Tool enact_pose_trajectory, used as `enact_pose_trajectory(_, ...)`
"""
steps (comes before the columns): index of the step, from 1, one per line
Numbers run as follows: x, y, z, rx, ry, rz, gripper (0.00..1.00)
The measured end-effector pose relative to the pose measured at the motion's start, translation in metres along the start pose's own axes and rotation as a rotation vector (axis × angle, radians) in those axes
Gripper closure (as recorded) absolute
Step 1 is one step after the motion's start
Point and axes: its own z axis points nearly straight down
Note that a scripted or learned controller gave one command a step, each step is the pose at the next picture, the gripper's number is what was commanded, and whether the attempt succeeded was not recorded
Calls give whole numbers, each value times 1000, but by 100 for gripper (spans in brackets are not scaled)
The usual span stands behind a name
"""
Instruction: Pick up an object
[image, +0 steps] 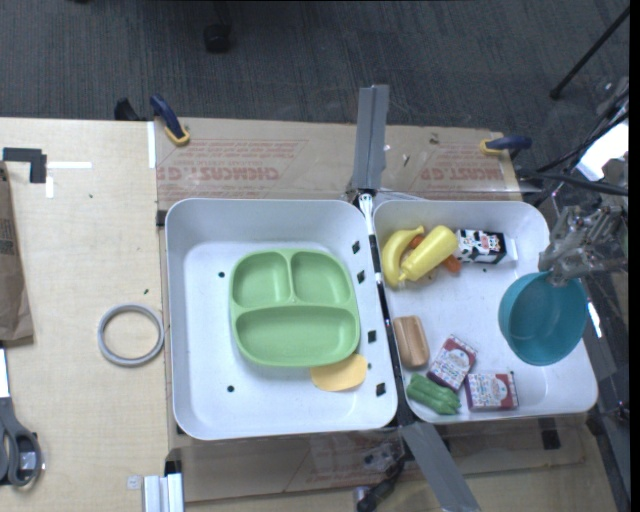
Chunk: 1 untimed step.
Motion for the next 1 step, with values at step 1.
enact_pose_trajectory(1, 0, 0, 0, 0, -1, 0, 0)
